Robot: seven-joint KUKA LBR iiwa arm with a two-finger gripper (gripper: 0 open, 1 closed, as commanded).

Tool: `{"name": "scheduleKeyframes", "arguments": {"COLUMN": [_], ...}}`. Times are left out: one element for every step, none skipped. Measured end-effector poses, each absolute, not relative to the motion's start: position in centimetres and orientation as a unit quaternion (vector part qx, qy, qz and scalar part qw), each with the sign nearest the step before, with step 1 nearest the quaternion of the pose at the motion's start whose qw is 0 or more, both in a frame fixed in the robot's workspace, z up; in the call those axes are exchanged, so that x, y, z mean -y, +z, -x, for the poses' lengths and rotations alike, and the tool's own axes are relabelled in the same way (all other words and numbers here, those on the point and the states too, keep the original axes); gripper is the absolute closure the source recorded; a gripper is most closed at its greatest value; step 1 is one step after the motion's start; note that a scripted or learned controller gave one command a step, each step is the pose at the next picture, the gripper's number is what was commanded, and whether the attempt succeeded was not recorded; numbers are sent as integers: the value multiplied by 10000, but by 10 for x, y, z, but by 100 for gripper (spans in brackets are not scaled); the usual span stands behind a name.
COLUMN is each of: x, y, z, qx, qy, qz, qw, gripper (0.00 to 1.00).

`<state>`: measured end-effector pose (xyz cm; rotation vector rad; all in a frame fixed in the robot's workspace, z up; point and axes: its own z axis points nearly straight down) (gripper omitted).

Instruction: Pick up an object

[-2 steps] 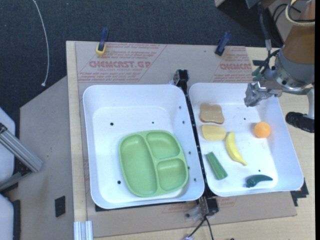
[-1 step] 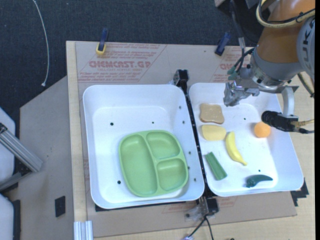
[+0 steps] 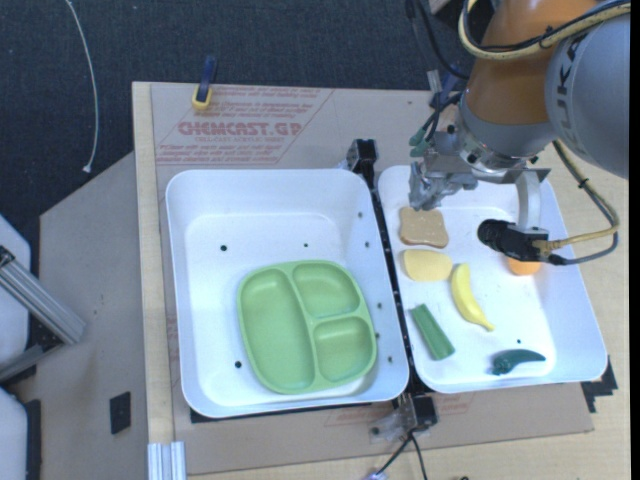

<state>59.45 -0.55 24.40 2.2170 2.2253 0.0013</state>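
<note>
From above, the gripper point(image 3: 432, 194) hangs low over the right bin point(image 3: 575, 313), fingertips just above the toast slice point(image 3: 424, 228); whether they are spread or closed I cannot tell, and nothing shows between them. To do this well, drop straight down and pinch the toast's thin edges. Just beyond it lies a smooth yellow oval piece point(image 3: 427, 265), then a curved glossy banana point(image 3: 468, 296). The green divided plate point(image 3: 305, 324) sits well off to one side.
</note>
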Motion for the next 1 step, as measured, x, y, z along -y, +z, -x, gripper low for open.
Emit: {"name": "scheduleKeyframes", "arguments": {"x": [-51], "y": [248], "z": [-606], "qx": [-7091], "qy": [14], "qz": [-7051], "qw": [9], "gripper": [100]}}
